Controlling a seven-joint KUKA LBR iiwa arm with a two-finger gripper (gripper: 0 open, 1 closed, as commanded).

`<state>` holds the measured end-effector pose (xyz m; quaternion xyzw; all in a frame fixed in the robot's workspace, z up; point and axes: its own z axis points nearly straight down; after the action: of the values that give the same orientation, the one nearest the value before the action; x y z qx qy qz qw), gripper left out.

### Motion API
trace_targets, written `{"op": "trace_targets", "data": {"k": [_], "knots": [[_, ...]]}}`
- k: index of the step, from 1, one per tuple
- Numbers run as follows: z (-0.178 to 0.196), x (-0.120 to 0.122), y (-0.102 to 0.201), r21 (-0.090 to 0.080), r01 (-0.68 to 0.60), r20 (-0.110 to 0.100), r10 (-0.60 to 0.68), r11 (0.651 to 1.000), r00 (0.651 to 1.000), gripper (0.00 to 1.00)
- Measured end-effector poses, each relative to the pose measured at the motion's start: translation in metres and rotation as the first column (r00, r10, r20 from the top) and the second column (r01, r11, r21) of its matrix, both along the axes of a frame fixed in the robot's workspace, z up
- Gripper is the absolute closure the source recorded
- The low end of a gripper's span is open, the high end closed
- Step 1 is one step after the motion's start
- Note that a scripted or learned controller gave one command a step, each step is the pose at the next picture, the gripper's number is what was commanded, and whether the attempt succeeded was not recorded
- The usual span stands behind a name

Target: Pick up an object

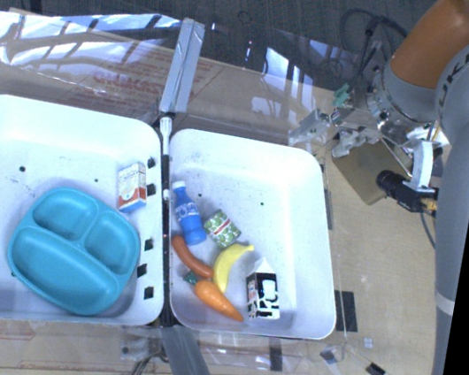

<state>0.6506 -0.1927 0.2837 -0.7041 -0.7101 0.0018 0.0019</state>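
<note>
**Two bins, one crowded corner, and an arm parked off the far edge**

Nothing is picked yet. The gripper [330,129] hangs beyond the far right corner of the right bin [309,173], over the bench, and nothing sits in it; its state I cannot tell from this slant.

Candidates crowd the near left part of the right bin: a blue bottle [186,216] close to the left wall, a green-and-white packet [221,227] just beside it, a banana [229,264] against a small white-and-black carton [263,295], an orange carrot [217,298] near the front wall, and a reddish sausage-like piece [189,257] between bottle and carrot. The left bin [12,125] carries a blue divided tray [75,250] with a small red-and-white box [132,186] at its far edge.

The risk, as I judge it, is the clutter (everything touches or nearly touches a neighbour). A descent onto the banana could nudge the carton or pinch two things at once, and curved shapes like the banana and carrot may squirt out of a closing grip. The bottle lies close to the wall, where a finger could strike the bin.
</note>
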Motion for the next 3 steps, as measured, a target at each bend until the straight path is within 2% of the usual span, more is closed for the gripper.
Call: {"op": "trace_targets", "data": {"k": [1, 2, 3], "knots": [[-0.129, -0.063, 0.019, 0.001, 0.089, -0.003, -0.089, 0.996, 0.996, 0.00], [-0.166, -0.113, 0.043, -0.008, -0.075, 0.049, 0.075, 0.997, 0.996, 0.00], [-0.191, -0.141, 0.080, 0.000, -0.178, 0.007, 0.178, 0.984, 0.984, 0.00]]}}
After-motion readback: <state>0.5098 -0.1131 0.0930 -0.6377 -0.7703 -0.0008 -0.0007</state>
